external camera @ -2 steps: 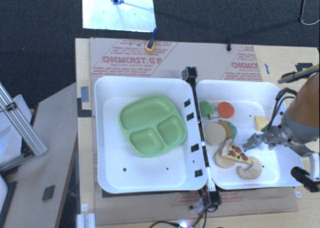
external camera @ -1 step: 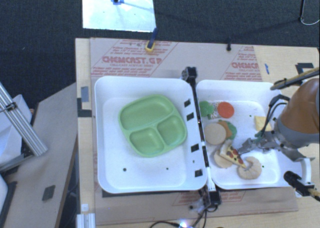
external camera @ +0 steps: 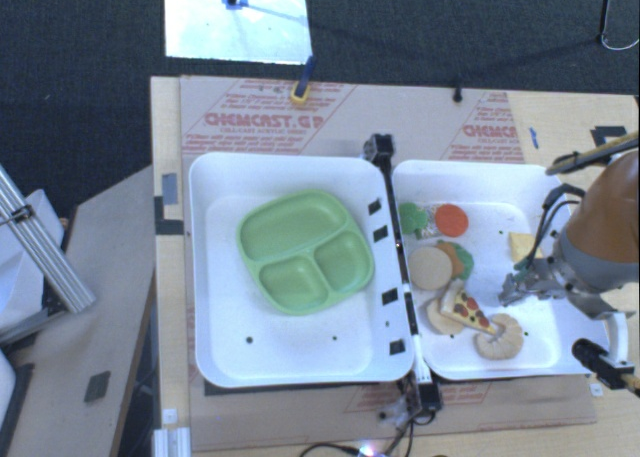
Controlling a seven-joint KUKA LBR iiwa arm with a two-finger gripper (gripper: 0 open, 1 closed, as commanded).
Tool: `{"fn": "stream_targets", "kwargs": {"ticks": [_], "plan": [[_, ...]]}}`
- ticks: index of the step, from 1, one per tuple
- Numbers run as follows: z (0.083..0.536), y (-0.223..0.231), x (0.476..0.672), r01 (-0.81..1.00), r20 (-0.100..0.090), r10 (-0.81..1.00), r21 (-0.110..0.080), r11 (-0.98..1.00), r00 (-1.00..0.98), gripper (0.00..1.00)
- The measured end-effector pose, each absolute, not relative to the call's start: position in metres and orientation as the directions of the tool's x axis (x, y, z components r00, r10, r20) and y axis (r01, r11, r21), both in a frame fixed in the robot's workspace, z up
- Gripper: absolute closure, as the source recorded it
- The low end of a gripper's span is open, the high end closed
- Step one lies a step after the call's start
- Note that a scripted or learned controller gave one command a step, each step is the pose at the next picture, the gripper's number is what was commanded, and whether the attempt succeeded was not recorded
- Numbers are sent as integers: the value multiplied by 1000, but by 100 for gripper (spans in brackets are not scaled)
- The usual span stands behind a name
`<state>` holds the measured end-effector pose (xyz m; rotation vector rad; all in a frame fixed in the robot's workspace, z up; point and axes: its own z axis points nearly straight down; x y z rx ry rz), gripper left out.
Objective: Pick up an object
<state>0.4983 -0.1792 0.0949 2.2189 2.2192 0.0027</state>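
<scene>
The right bin [external camera: 500,190] holds several toy foods: a red tomato slice [external camera: 451,219], a green piece [external camera: 410,217], a tan round bun [external camera: 432,267] with a leafy green piece [external camera: 463,257] beside it, a pizza slice [external camera: 466,311], a tan round cookie [external camera: 498,338] and a yellow cheese wedge [external camera: 521,245]. My gripper [external camera: 513,291] hangs low over the right part of this bin, just right of the pizza slice, above the cookie and below the cheese wedge. I see nothing held in it.
The left bin [external camera: 220,345] carries a green divided plate [external camera: 305,250]. A black-clipped divider [external camera: 392,245] separates the bins. The arm's orange band and grey wrist [external camera: 605,235] cover the right bin's right side. A metal frame [external camera: 35,245] stands at far left.
</scene>
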Motion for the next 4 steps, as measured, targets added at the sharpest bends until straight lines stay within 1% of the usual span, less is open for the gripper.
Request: {"fn": "stream_targets", "kwargs": {"ticks": [1, 2, 3, 4], "plan": [[153, -182, 510, 1000, -3, 1000, 7, 4, -4, 100], [209, -193, 511, 1000, -3, 1000, 7, 4, -4, 100], [225, -193, 513, 1000, -2, 1000, 4, 4, -4, 100], [221, -158, 539, 1000, -1, 1000, 4, 9, -9, 100]]}}
